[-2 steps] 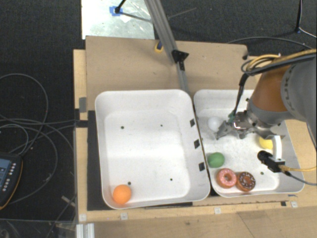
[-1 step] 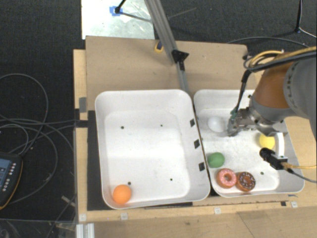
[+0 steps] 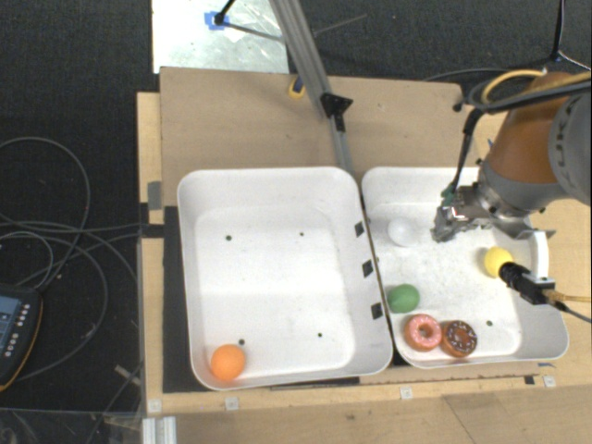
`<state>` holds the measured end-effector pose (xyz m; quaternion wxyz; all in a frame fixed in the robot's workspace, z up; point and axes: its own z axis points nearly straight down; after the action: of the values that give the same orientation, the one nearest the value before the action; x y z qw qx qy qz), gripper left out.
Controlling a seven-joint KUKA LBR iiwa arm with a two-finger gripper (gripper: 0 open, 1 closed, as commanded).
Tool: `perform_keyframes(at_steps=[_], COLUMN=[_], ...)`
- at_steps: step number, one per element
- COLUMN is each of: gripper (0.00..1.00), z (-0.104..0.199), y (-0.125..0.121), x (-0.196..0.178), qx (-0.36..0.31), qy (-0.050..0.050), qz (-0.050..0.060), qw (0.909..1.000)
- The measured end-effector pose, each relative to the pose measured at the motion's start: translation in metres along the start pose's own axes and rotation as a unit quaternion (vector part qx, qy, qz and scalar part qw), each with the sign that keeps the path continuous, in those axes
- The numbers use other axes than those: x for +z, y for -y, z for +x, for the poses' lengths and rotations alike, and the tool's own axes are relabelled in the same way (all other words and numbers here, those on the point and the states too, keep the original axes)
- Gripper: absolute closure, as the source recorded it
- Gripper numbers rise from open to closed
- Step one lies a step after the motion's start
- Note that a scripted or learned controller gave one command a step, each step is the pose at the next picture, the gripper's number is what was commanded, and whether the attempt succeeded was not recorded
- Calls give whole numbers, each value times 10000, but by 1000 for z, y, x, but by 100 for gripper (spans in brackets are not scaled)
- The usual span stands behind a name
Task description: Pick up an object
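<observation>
Two bins (image 3: 277,183), six small objects (image 3: 402,297)

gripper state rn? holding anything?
Gripper: cannot be told; it sits low over the right bin, beside the white ball. No object visibly held.

Counting two white bins: left bin (image 3: 199,248), right bin (image 3: 555,336). Counting six small things in all. Seeing one orange ball (image 3: 228,362), one white ball (image 3: 402,232), one yellow ball (image 3: 497,261), one green ball (image 3: 402,297). Seeing two doughnuts: one pink doughnut (image 3: 423,331), one brown doughnut (image 3: 459,338).
</observation>
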<state>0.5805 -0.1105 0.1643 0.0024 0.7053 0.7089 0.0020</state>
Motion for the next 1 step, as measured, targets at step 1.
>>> perform_keyframes(at_steps=[1], gripper=[100], z=[8], y=[3], x=[-58], qx=[-9], qy=[2], qz=[-9], qw=[10000])
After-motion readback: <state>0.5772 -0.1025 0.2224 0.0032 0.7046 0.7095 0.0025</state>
